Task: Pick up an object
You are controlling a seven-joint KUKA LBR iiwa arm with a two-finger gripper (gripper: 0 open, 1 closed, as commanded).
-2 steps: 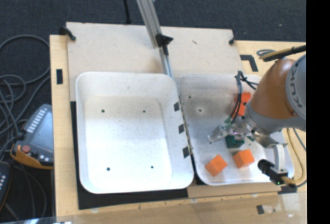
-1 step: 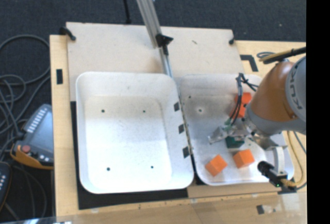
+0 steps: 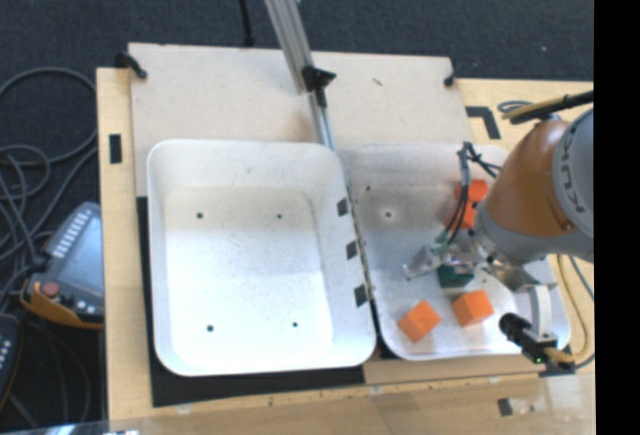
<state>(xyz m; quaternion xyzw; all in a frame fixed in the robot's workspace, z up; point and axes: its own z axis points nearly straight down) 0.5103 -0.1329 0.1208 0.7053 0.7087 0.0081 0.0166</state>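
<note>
My arm (image 3: 535, 193) rises closest to the lens, filling the right of the frame with its orange band. Beneath lies the bench (image 3: 230, 93), then the left bin (image 3: 250, 253) at centre-left, with nothing in it to lift. The right bin (image 3: 390, 193), at lower right, holds everything worth taking. My gripper (image 3: 445, 266) hangs low over the middle of that bin; whether it is spread or closed I cannot tell from this angle.

Two orange blocks sit near the bin's lower edge, one (image 3: 419, 321) to the left, one (image 3: 471, 307) just beside it, both below my gripper. A third (image 3: 473, 191) peeks out at the upper side, partly behind my wrist. Smallest is a green bit (image 3: 457, 275) right at my gripper; I cannot say whether it is an object or part of me.

My worry: closing here, I may catch nothing, since the clear blocks lie off to one side. Descending askew could also nudge a block against the bin wall.
</note>
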